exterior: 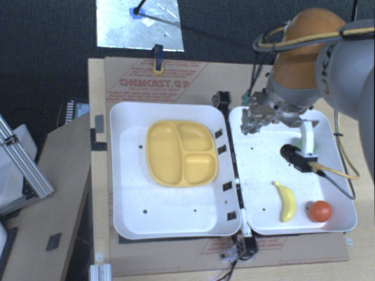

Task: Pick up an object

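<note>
Banana (286,202), yellow, 1 item, lies loose near the front of the right bin (340,157), an orange-red ball (319,211) just beside it. Yellow divided plate (180,153) sits in the left bin (126,174). Gripper (253,122) hangs over the right bin's rear-left corner; its state cannot be told. Risk: a descent here likely meets bare floor, well apart from both items.

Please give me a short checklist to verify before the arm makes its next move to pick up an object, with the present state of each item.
1. Objects in right bin: banana and tomato lie apart. Ok.
2. Gripper above that bin's far left corner, away from both. Not ok.
3. Object between fingers: none seen. Not ok.
4. Finger opening: cannot tell.
5. Yellow plate in left bin, out of the way. Ok.
</note>
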Available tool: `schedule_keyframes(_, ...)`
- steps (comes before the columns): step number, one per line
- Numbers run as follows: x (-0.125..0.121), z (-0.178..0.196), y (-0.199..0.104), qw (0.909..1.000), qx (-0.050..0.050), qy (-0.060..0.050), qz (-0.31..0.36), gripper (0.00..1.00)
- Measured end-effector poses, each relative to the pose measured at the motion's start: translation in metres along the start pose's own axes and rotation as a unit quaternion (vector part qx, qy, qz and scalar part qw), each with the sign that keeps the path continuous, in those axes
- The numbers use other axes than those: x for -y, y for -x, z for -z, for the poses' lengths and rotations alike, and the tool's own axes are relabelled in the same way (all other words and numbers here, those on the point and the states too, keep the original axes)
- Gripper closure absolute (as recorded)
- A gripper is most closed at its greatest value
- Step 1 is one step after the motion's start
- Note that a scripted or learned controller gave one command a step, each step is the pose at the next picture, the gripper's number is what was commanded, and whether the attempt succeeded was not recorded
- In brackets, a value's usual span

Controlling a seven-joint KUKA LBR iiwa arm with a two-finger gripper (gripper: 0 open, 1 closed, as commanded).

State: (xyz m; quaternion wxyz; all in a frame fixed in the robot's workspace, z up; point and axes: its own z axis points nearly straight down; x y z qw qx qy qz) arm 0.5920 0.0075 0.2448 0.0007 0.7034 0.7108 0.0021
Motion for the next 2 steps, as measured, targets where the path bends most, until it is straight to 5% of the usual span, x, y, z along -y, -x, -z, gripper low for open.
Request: schedule_keyframes(2,-0.003,-0.012,-0.1,1.0,0.0,-0.002,-0.001,1.0)
